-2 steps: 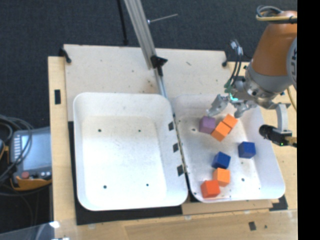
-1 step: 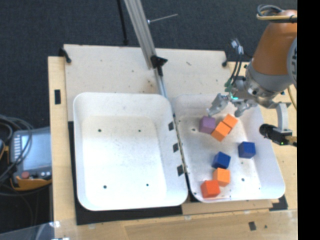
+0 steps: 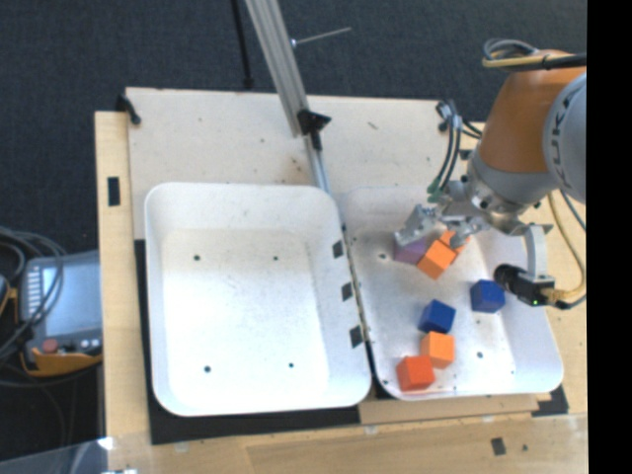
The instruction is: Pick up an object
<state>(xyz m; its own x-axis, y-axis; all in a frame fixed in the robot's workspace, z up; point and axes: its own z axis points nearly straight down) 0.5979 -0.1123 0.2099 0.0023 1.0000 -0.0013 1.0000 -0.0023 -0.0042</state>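
- At the far left edge of the frame, a grey handheld box with a small screen (image 3: 61, 304) lies off the bench, with black cables (image 3: 14, 250) beside it.
- The pale wooden bench (image 3: 217, 136) fills the middle of the frame.
- The shallow white plastic bin on the left (image 3: 150, 225) sits in the centre-left, its floor speckled with small dark dots.
- A silver aluminium rail (image 3: 276, 57) runs at a slant from the top centre down to the gap between the bins.
- The shallow white plastic bin on the right (image 3: 528, 358) touches the left bin along their shared side.
- In the upper part of this bin a small purple block (image 3: 406, 253) lies just beside an orange cube with plain matte faces (image 3: 437, 258); the two seem to touch.
- The metal two-finger gripper (image 3: 432, 233) is directly over this orange cube, partly covering its top. I cannot tell whether the tool is spread or pinching it.
- Lower in the bin lie a red-orange cube (image 3: 416, 372), a second orange cube (image 3: 439, 348) just beside it, and a dark blue cube (image 3: 435, 316) above them.
- Another blue cube (image 3: 487, 295) lies further right, apart from the others.
- The grey arm with the orange band (image 3: 523, 126) enters from the upper right; dark letters on its shell are cut off and not readable.
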